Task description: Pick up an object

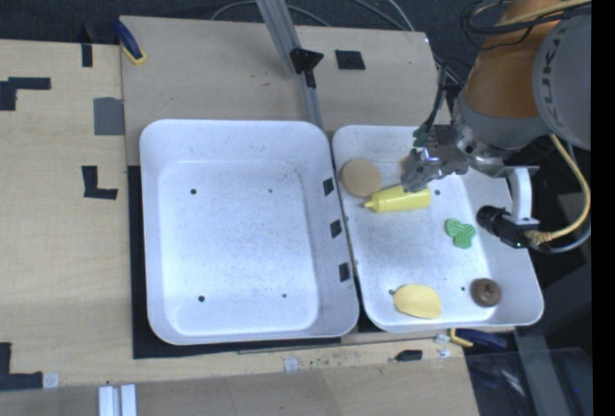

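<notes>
A: Yellow bottle (398, 201) lies on its side in your right bin (509, 308), far half, cap end pointing left.

B: End effector?

A: Your end effector (419, 176) sits right at the bottle's right end, touching or just above, hard to say. Can't tell if it's released or clenched.

B: Other stuff in that bin?

A: Tan disc (361, 178) just left of the bottle, green piece (460, 232) to the right, yellow lump (418, 301) and brown round thing (485, 291) at the near edge.

B: Left bin (240, 222)?

A: White, speckled floor. Both bins side by side on the surface (58, 241).
</notes>
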Tool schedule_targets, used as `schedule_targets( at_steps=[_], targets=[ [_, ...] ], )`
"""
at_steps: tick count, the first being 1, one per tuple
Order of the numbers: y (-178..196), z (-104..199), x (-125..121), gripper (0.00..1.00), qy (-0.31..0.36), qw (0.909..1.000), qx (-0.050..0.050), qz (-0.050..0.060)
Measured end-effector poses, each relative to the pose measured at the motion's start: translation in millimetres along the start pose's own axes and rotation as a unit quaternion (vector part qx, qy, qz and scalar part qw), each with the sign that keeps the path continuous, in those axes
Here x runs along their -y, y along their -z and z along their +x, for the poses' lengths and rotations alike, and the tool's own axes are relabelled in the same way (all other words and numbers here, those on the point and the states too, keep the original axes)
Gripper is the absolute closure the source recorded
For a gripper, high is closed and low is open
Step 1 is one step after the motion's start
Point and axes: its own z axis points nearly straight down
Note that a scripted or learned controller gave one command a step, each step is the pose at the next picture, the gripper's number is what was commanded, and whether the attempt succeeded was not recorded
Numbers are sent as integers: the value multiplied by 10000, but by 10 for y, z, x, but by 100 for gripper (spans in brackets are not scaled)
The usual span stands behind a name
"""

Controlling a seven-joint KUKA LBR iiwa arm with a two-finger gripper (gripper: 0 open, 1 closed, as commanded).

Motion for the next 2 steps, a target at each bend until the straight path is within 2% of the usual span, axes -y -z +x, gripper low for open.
schedule_targets(
  at_steps=[1, 2],
  targets=[
    [186, 1, -3, 100, -2, 10000, -1, 7],
    [240, 516, -91, 100, 14, 10000, -6, 15]
  ],
)
